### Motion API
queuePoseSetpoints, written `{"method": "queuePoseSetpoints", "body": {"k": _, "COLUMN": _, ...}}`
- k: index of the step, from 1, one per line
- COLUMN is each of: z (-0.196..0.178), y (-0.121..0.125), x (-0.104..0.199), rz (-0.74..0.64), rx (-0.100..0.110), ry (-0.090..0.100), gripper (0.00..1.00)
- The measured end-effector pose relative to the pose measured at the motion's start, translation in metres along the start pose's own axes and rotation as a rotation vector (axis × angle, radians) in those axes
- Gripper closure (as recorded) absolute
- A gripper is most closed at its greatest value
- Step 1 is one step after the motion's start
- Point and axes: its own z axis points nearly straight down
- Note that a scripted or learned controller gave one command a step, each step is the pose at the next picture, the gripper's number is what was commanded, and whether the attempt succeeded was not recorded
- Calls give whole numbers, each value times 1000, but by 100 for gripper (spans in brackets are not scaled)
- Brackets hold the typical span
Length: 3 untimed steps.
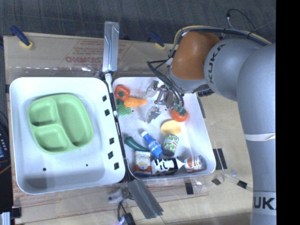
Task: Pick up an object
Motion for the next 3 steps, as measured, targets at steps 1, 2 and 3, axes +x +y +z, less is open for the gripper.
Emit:
{"method": "queuePoseSetpoints", "body": {"k": 1, "z": -82, "y": -9, "x": 7, "rz": -331, "rx": 0, "ry": -1, "gripper": 0}}
{"method": "queuePoseSetpoints", "body": {"k": 2, "z": -11, "y": 8, "x": 66, "rz": -443, "rx": 0, "ry": -2, "gripper": 0}}
{"method": "queuePoseSetpoints", "body": {"k": 3, "z": -121, "y": -21, "x": 61, "rz": -852, "rx": 0, "ry": -1, "gripper": 0}}
